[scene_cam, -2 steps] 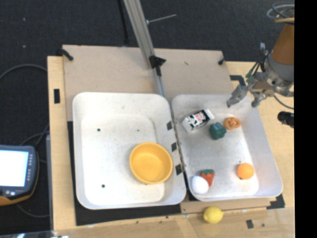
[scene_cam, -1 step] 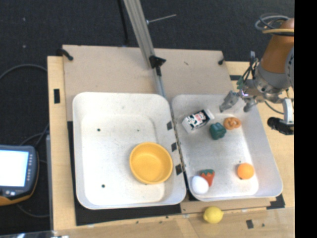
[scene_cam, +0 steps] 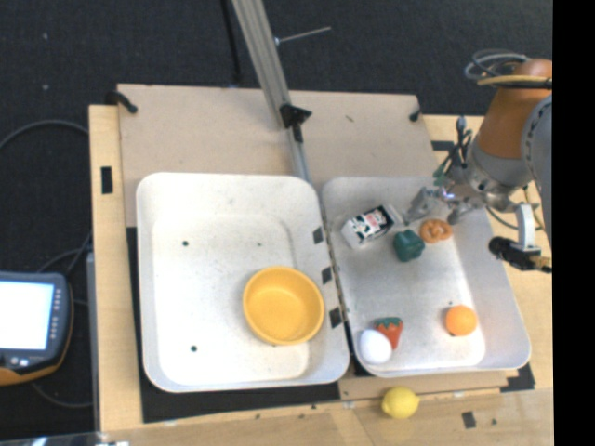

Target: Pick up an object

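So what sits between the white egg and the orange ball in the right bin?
Camera view: a small red-and-green toy beside the white egg, then bare bin floor to the orange ball.

Dark carpeted floor point(scene_cam: 139, 26) surrounds the tan wooden surface point(scene_cam: 214, 133); a lit screen point(scene_cam: 28, 319) sits near-left, black cables point(scene_cam: 37, 156) trailing beside it.

Robotics lab or test cell. Evidence: plywood bench point(scene_cam: 214, 137) on dark carpet, aluminium mounting pole point(scene_cam: 265, 49) at bench's far edge, teach pendant point(scene_cam: 28, 323) beside bench's left edge, loose cables.
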{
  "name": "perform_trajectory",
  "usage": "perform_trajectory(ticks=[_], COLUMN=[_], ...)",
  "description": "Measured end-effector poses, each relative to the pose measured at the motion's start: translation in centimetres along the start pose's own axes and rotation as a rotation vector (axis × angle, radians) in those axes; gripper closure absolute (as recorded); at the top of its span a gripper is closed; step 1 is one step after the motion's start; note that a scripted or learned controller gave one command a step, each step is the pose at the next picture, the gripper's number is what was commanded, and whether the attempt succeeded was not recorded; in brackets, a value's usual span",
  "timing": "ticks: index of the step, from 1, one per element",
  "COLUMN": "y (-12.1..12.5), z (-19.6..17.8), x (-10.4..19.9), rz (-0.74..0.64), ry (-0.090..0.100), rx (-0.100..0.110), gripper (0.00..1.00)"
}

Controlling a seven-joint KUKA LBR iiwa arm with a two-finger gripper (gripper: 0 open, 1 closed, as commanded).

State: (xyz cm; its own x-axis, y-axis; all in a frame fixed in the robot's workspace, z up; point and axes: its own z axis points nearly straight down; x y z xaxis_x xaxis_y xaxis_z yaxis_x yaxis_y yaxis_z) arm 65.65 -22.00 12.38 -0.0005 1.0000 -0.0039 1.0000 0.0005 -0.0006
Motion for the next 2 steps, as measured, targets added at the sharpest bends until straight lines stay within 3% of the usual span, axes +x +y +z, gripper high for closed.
perform_trajectory(ticks=[1,2], y=[0.1,0.9], z=[-1.2,-6.0], x=[-0.1,0.3], rz=[-0.002,-0.004], ry=[-0.003,0.003], rx=[-0.003,-0.006], gripper=[1.00,1.00])
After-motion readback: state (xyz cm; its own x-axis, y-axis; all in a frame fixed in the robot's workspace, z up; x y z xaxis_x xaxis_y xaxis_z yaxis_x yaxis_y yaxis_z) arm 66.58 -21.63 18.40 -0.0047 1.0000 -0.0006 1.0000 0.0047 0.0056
